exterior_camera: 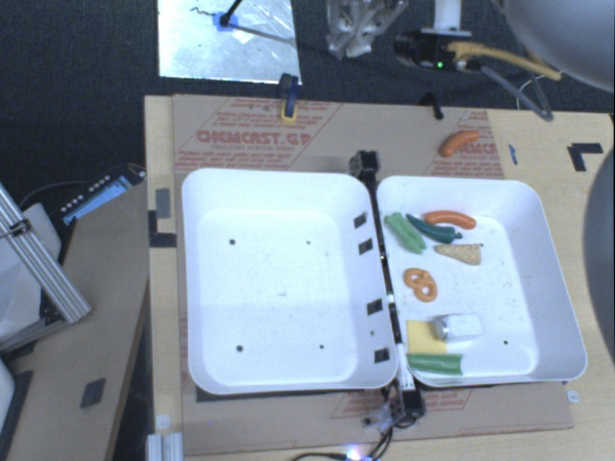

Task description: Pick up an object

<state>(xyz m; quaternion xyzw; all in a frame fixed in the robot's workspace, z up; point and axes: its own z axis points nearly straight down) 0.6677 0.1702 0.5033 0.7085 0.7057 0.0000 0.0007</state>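
A green bean-shaped piece lies nearest the camera, at the six o'clock edge of the right bin, touching a yellow block just above it. Beside the block, toward three o'clock, rests a small white and grey cylinder. Toward twelve o'clock from these sits a pretzel, then a tan wedge, a light green pod, a dark green pepper and an orange sausage, clustered near the bin's top. The left bin lies at nine o'clock, joined along a black hinge strip. A second orange sausage lies on the bench outside the bins, at twelve o'clock. The end effector hangs well above the bins at the top edge, holding nothing; how wide it stands I cannot tell.
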